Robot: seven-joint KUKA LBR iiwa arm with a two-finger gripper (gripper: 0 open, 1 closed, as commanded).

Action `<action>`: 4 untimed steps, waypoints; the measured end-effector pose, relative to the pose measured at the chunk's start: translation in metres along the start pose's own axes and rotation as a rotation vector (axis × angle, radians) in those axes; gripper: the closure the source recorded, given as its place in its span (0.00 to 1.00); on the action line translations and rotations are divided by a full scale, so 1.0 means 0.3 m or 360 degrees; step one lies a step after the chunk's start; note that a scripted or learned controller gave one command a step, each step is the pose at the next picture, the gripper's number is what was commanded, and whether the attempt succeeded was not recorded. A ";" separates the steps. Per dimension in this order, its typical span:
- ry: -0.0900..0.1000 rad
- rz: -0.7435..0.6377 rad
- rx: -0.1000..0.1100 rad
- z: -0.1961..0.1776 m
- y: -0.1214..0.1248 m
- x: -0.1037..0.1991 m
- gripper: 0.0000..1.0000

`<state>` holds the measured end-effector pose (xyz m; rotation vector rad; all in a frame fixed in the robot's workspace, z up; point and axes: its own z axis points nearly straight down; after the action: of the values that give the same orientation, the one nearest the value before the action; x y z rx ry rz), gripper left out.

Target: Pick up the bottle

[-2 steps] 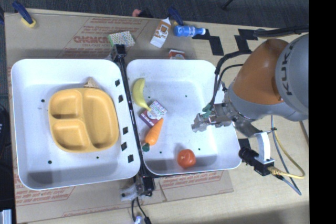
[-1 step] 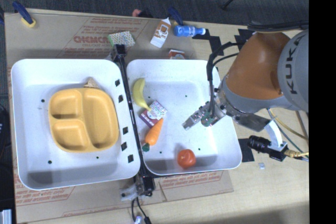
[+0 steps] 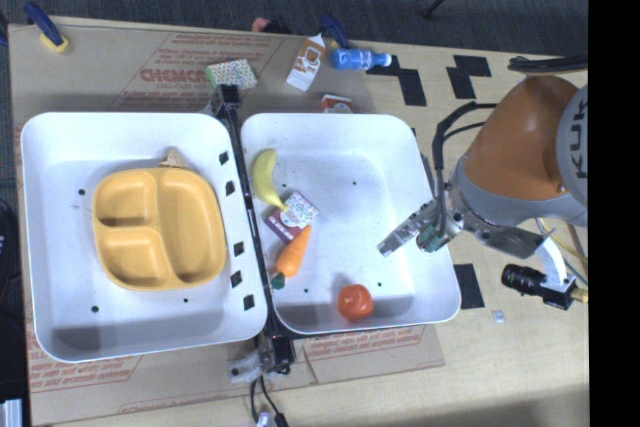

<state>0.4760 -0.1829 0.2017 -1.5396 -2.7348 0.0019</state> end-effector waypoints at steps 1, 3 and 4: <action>-0.0003 0.0256 -0.0002 -0.031 -0.033 -0.057 1.00; -0.0002 0.0905 -0.0002 -0.084 -0.048 -0.081 1.00; 0.0002 0.0640 -0.0001 0.036 0.039 0.062 1.00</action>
<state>0.4763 -0.1609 0.1909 -2.0544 -2.3717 0.0012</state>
